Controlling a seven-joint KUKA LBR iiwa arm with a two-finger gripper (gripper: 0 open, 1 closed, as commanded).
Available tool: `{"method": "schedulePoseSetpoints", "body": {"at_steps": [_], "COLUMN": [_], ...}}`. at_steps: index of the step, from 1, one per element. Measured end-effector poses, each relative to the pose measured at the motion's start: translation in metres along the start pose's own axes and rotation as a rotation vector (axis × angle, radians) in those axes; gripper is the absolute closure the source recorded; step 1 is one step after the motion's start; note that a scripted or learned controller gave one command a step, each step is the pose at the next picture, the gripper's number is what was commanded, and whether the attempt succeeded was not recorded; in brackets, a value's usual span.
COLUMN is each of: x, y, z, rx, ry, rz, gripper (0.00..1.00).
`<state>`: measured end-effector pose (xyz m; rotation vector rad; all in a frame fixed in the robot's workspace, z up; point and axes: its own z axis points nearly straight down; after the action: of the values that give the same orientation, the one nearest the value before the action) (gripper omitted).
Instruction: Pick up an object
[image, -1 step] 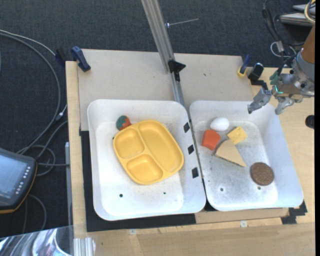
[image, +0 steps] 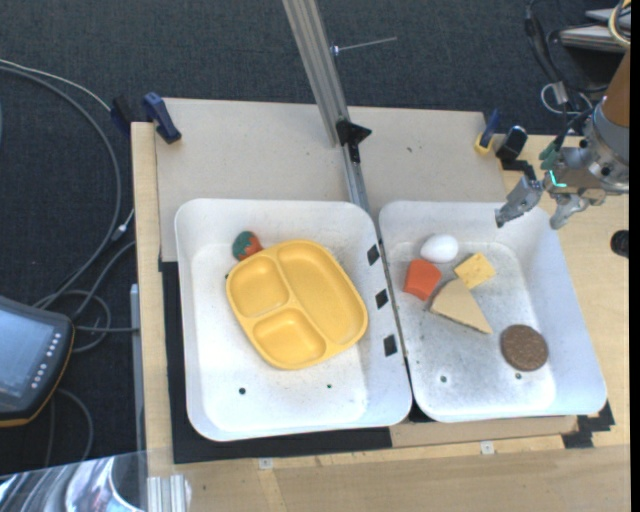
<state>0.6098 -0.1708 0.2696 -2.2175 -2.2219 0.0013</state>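
Nearest, a brown disc (image: 523, 347) is seen in the right bin (image: 570, 300); beyond it lie a tan wedge (image: 462, 305), orange block (image: 422, 278), yellow cube (image: 475, 269) and white egg (image: 439, 247). Farthest, above that bin's far edge, the gripper (image: 537, 207) is held spread, grasping nothing.

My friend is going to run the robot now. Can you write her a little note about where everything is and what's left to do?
Gripper: open, holding nothing, up over the far right edge of the right bin.
Right bin holds: white egg, orange block, small yellow cheese cube, tan wedge, brown round cookie.
Left bin holds: yellow divided plate, with a small red-and-green piece just beyond its far left corner.
Done: nothing picked up yet.
Left: lower onto one object, close on it, lift. The egg and cheese cube lie nearest the gripper.
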Motion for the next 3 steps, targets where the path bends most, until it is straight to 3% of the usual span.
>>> {"method": "schedulePoseSetpoints", "body": {"at_steps": [3], "x": [-0.003], "y": [0.005], "z": [0.15], "rx": [0.005], "ry": [0.001], "rz": [0.001], "gripper": [0.0]}}
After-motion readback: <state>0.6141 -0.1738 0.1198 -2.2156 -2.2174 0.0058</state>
